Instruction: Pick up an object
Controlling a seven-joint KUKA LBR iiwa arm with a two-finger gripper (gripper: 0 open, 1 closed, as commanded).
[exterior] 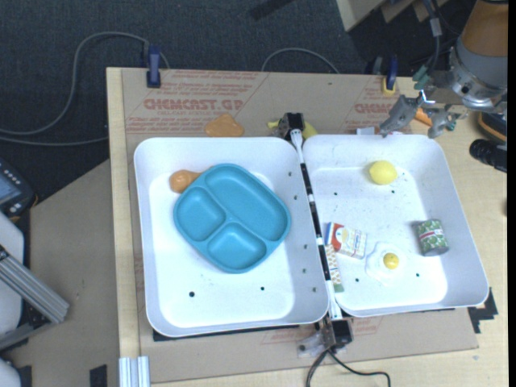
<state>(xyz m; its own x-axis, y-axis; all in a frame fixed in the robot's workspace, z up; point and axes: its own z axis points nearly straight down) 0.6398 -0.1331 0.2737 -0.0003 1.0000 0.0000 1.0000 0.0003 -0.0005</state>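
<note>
- we find the metal two-finger gripper (418, 118) above the far rim of the right shallow white bin (456, 216), its fingers spread apart with nothing between them.
- the round yellow lemon-like ball (382, 172) lies in that bin's far part, near the gripper and slightly toward the camera and left of it; being round, it shows no long axis.
- the small green patterned packet (431, 236) sits by the right wall, its long axis tilted.
- the toy fried egg (388, 261) and a red-and-white printed carton (347, 241) lie near the front.
- the left shallow white bin (161, 289) holds a blue divided plastic tray (231, 216) and an orange piece (183, 181) touching its far-left edge.
</note>
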